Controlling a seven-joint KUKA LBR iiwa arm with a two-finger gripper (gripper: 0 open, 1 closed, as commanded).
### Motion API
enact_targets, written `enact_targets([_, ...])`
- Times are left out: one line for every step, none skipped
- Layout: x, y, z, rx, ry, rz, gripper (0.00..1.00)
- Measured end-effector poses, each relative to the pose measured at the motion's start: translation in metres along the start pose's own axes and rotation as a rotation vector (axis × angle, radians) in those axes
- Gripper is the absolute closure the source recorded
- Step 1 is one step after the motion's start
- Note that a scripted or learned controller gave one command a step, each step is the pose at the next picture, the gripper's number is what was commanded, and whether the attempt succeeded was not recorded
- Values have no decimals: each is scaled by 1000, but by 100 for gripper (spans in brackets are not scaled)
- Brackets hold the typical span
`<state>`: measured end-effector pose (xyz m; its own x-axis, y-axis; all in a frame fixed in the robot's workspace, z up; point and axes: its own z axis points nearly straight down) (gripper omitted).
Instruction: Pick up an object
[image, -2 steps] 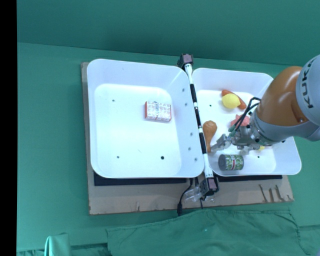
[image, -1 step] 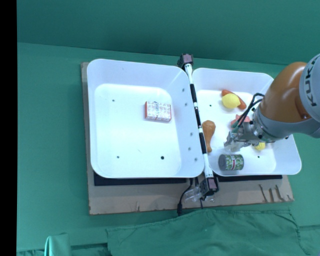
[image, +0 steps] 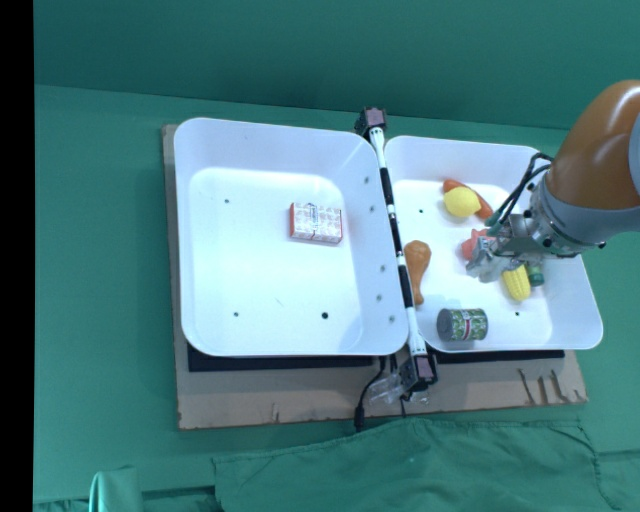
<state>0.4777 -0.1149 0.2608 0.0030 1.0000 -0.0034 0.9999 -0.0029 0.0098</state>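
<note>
1. The arm (image: 598, 160) is reaching in from the right, and its gripper (image: 497, 253) is hanging low over the right bin (image: 575, 330), near that bin's middle.
2. Whether the claw is open or closed cannot be told, since its tip is blurring into the items beneath it.
3. A small red object (image: 472, 243) is lying right at the claw's left edge, touching or partly under it; a hold on it cannot be made out.
4. A yellow corn cob (image: 516, 283) is sitting just below and to the right of the claw, very close to it.
5. A yellow lemon-like fruit (image: 460, 203) is resting up and to the left of the claw, with an orange carrot-like piece (image: 484, 206) lying against it.
6. An orange drumstick-shaped toy (image: 416, 264) is lying to the claw's left, near the divider between the bins.
7. A green-labelled can (image: 462, 325) is lying on its side near the right bin's front edge, below the claw.
8. A red and white box (image: 316, 222) is sitting alone in the left bin (image: 215, 150), well apart from the claw.
</note>
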Motion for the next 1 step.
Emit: enact_targets([7,-4,-58,-2,0,-1,100])
